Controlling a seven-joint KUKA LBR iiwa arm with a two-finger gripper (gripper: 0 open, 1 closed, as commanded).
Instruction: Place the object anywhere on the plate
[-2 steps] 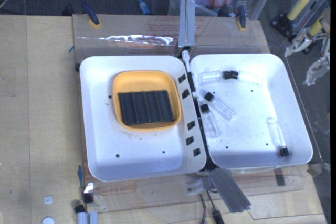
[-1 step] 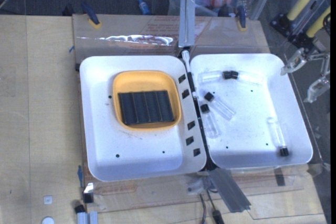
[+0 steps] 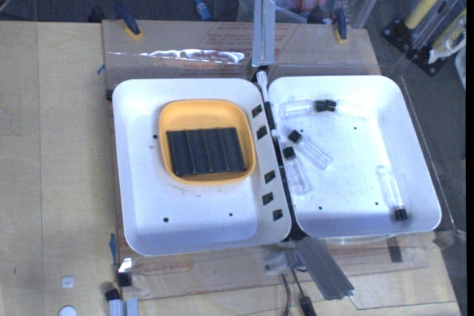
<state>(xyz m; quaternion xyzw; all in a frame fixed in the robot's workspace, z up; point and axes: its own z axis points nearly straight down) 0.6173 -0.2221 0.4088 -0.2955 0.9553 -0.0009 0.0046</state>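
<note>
Camera view looked down on the pale wooden desk (image 3: 52,159), which carried two shallow white bins side by side, touching along their inner walls. The left bin (image 3: 137,214) held a yellow plate (image 3: 204,109) with rounded corners, set a little toward the far side. On that plate lay the dark ribbed slab (image 3: 206,152), flat, square to the plate's edges and covering most of its floor, so if the slab was the object meant, the task looked already done. I judged the slab stiff and fairly light. Its grooved top would give poor purchase from above, so the better hold would be across its two long edges, where the plate's raised rim leaves little room. The right bin (image 3: 355,214) held several clear vials with black caps, all lying on their sides and well apart from the plate: one near the far wall (image 3: 307,107), one near the middle (image 3: 315,153), one just beside the dividing wall (image 3: 296,177), and one toward the near right corner (image 3: 390,192). They looked light, smooth and apt to roll, and were best taken across the barrel. Whether the claw stood apart or together, and how the arm was posed, I could not tell.
</note>
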